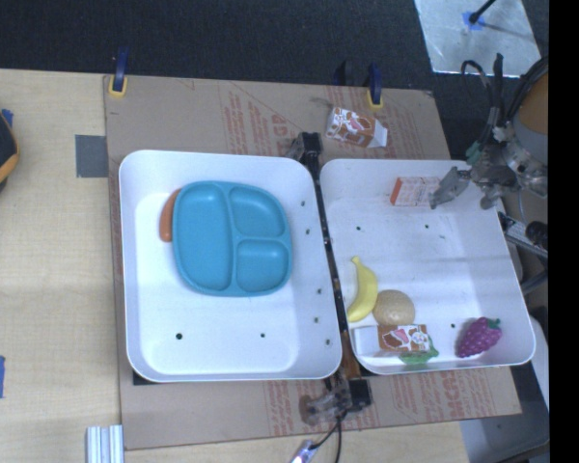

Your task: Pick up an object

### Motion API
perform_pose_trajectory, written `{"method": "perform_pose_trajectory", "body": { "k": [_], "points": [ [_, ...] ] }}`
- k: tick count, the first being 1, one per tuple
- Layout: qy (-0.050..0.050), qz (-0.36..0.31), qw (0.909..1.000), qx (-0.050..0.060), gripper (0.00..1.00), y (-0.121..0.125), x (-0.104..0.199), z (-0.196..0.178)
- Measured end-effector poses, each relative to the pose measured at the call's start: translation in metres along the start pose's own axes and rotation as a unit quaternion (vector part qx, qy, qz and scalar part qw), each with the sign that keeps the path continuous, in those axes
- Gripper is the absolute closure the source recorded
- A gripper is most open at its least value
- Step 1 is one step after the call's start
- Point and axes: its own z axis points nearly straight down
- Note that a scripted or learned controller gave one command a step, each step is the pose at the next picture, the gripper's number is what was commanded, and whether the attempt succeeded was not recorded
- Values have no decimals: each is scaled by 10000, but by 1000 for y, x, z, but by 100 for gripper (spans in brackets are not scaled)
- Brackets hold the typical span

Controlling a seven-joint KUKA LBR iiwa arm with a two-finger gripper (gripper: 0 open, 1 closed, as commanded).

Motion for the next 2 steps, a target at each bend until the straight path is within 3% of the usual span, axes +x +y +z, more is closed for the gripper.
{"method": "perform_pose_trajectory", "body": {
  "k": [1, 2],
  "points": [
    [-10, -13, 10000, -13, 100, 1, -1, -12],
    [3, 4, 10000, -18, 100, 12, 35, -49]
  ]
}}
